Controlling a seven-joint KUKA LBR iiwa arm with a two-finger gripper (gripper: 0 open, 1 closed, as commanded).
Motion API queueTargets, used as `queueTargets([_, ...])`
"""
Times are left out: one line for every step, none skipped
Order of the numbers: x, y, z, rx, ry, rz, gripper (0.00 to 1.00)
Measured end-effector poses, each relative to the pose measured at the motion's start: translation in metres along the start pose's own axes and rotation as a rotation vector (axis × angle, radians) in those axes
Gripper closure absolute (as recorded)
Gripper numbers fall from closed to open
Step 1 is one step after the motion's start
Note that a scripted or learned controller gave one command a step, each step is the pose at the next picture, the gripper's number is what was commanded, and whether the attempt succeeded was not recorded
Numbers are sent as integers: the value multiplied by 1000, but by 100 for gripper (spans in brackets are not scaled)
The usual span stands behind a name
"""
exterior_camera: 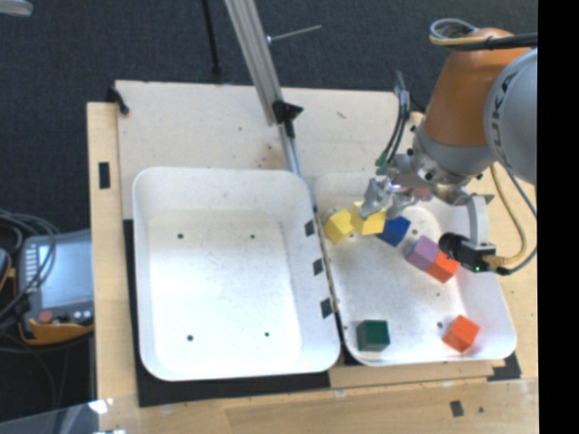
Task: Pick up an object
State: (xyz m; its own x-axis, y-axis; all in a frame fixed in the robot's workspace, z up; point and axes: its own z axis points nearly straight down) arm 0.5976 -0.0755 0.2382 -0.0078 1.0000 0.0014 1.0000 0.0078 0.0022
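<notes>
Taking the right bin point(507, 337) as the landmark: at its near edge a green block point(373, 334) sits close to the near left corner, and an orange block point(461, 332) sits toward the near right corner, the two well apart with bare floor between them. Further in, a purple block point(422, 251) and a second orange block point(442, 267) touch each other near the bin's middle right. Beyond those, toward the far left of the bin, a blue block point(394, 231) lies against a small yellow block point(372, 223), with a larger yellow block point(338, 226) just beside the bin's left wall.

The gripper point(378, 197) hangs right over the small yellow block at the far end of the bin; I cannot tell whether it is spread or closed, or whether anything sits in it.

My reading is that the step in hand is the descent or the grasp itself on that far cluster. The next move calls for closing on one block only, then lifting straight up.

Room is tight there: blocks crowd each other and the left wall is close, while the near half of the bin is open
</notes>
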Motion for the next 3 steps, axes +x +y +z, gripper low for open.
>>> queueTargets([57, 16, 7, 1, 0, -1, 100])
queueTargets([116, 25, -3, 1, 1, -2, 100])
queueTargets([172, 28, -9, 1, 0, -1, 100])
